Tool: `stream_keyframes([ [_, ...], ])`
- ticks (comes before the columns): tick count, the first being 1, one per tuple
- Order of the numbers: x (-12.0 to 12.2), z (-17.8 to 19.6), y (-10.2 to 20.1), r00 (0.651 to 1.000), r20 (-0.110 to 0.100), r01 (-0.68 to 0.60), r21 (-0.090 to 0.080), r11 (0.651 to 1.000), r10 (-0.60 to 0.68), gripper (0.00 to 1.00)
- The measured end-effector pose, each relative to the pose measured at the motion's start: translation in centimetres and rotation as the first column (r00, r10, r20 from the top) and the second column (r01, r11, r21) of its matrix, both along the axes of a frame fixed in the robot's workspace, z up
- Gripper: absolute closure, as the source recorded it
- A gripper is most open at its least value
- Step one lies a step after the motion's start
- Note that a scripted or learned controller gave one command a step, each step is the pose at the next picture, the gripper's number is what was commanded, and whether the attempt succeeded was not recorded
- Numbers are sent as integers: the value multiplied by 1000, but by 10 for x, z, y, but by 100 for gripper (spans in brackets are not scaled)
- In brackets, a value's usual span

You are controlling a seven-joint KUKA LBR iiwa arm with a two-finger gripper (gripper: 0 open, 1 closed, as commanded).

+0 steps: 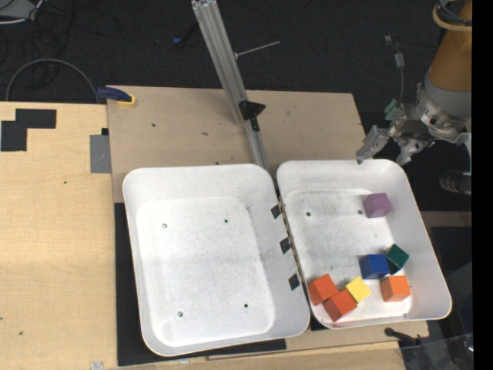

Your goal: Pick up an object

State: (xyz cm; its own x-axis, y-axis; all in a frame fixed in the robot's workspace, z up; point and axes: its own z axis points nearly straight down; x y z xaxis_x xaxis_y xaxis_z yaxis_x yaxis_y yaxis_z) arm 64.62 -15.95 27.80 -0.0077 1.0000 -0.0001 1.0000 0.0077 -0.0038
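Note:
The right bin [348, 177] holds several small blocks. A purple block [377, 204] lies alone near its far right part. Toward the front sit a blue block [374, 265], a dark green block [397, 256], a yellow block [358, 289], an orange block [395, 287] and two red-orange blocks [331, 296]. My gripper [384, 146] hangs above the bin's far right corner, open, with its fingers spread and nothing between them. It is well up and right of the purple block.
The left bin [200, 260] lies beside the right one, with black clips along their shared edge. A slanted aluminium bar [229, 75] rises from behind the bins. Wooden bench surface extends left and behind.

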Motion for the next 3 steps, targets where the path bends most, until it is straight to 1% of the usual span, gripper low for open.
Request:
stream_keyframes([
  [1, 3, -147, 53, 1000, -7, 5, 3, 1000, -5, 0],
  [2, -135, -14, -46, 1000, 6, 15, -4, 1000, -15, 0],
  [3, -120, -91, 74, 1000, -5, 1, 5, 1000, -1, 0],
])
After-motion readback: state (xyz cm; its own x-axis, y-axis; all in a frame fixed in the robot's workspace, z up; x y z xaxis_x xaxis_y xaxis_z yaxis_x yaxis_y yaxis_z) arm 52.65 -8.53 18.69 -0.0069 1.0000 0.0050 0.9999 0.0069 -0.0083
